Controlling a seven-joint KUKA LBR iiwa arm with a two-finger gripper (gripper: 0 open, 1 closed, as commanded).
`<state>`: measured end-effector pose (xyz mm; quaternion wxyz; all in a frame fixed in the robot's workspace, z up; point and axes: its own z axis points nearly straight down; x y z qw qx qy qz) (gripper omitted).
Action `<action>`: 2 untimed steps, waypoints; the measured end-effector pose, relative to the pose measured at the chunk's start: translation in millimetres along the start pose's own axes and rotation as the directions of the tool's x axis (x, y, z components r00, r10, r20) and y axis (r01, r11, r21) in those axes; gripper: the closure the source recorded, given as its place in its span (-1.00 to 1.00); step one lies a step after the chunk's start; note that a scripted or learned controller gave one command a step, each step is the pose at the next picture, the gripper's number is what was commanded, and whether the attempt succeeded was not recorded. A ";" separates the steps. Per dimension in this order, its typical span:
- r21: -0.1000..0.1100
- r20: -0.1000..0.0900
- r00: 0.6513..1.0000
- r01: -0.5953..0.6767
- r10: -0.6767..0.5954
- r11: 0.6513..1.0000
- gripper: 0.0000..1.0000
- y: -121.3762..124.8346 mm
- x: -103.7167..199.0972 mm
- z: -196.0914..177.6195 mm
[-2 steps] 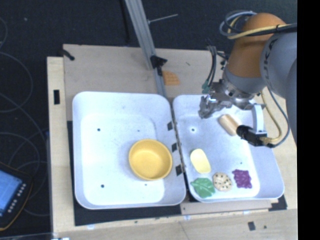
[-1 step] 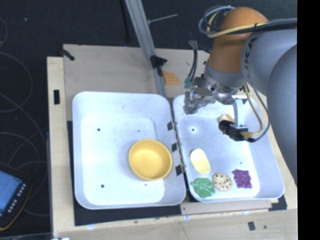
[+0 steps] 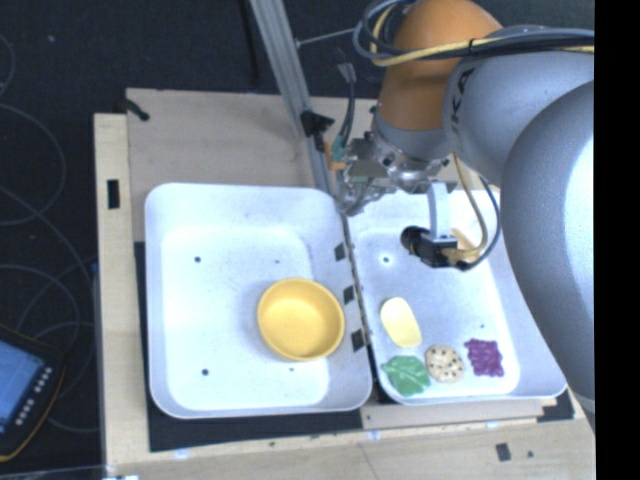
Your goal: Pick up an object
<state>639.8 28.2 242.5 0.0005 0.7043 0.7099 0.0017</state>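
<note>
The claw [image 3: 352, 190] hangs over the far rim between the bins; whether it grips anything I cannot tell. The pale yellow oval soap-like piece [image 3: 400, 322] lies in the right white bin [image 3: 520, 368], near a green leaf-shaped toy [image 3: 405, 373]. Descending here risks striking the rim.

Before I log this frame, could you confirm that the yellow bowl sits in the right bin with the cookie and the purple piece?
Not quite: the camera view shows the yellow bowl in the left bin. The cookie and the purple piece do lie in the right bin.
</note>
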 end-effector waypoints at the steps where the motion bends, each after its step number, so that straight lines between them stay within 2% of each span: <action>1: 0.002 0.002 1.000 -0.002 0.002 1.000 1.00 2.6 49.1 9.7; 2: 0.002 0.004 1.000 -0.004 0.004 1.000 -1.00 2.7 45.6 9.2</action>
